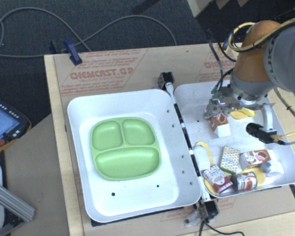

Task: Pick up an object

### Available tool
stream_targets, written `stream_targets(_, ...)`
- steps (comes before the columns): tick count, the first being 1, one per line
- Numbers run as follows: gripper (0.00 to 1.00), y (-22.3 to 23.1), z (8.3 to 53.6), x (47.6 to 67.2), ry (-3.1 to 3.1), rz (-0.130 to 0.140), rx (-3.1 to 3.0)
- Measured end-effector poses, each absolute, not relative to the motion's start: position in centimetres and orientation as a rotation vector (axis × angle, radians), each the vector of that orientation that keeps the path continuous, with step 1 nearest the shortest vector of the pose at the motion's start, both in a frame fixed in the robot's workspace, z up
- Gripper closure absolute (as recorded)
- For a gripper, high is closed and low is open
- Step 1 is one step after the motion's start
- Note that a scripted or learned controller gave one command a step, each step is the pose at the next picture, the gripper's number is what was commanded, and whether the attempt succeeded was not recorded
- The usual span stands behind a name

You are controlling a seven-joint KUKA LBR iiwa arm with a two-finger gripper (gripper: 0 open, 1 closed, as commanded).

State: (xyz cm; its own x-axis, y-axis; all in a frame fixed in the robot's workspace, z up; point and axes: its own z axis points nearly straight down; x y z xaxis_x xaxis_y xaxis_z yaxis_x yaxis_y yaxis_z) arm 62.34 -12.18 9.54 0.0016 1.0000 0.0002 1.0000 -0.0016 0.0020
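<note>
While its fingers' state stays unclear, the gripper (217,110) touches an upright carton (220,124).

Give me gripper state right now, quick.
Gripper: low in the right bin, right at a small red-and-white carton; open, shut or holding cannot be told from this view.

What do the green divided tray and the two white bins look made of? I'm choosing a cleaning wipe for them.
The green tray looks like moulded plastic with a smooth, slightly matte finish: uniform pale green, soft rounded ridges between its three compartments. The left bin and right bin also look like plastic, white and faintly glossy, with rounded corners and thin raised rims. Plastic is likely but not certain.
</note>
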Motion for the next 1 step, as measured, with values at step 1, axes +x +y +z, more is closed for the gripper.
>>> stream_targets(1,1.0,-6.12,18.5,60.09,2.222,0.002,2.22)
